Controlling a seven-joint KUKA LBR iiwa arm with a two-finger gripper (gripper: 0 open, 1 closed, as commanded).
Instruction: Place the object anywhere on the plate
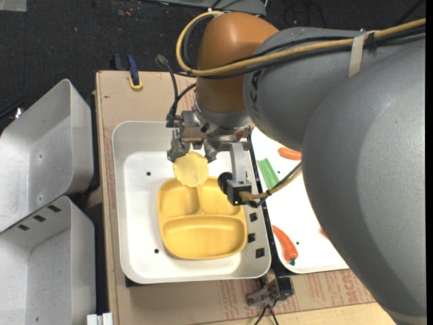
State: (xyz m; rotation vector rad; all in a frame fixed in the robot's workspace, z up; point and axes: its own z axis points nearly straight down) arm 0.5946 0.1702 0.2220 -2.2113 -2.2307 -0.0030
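Arm: grey bulk nearest the camera, filling the right side, orange band above the wrist.
Gripper: over the left bin's far part, clenched on the pale yellow object.
Object: between the fingers, at the plate's far edge.
Plate: yellow, divided, in the left bin.
Right bin: holds an orange carrot and a green piece.

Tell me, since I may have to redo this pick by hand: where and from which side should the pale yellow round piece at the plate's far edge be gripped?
Judging from the camera view, grip the pale yellow round piece across its thin rim, coming from above. It looks like a flat disc, so its edges suit two fingers best. The gripper sits right over its far side, and the yellow plate lies close on the near side.
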